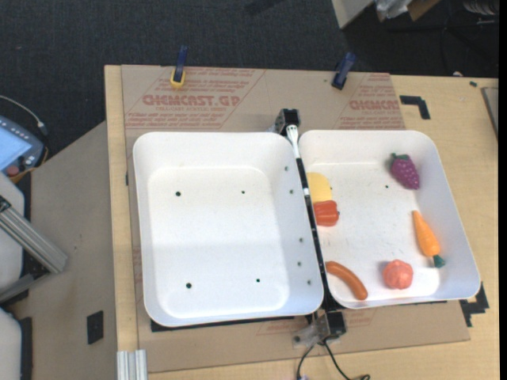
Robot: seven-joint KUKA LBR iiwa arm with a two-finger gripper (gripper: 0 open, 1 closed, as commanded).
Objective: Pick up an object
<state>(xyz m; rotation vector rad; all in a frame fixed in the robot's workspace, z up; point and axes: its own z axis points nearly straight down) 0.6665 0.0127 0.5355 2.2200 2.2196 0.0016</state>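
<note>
Orange and slim, the toy carrot (425, 237) lies in the right bin (372, 153) near its right wall, long axis slanting from upper left to lower right, green tip at the lower end. Just left of that tip sits a red tomato (398, 274), and further left an orange-red sausage (347, 279) slants the same way. Purple grapes (404, 170) rest near the far right corner. A yellow piece (318, 187) and a red-orange pepper (325, 213) touch along the left wall. The left bin (210, 236) adjoins on the bench (238, 93). How far my end effector is open I cannot tell.
</note>
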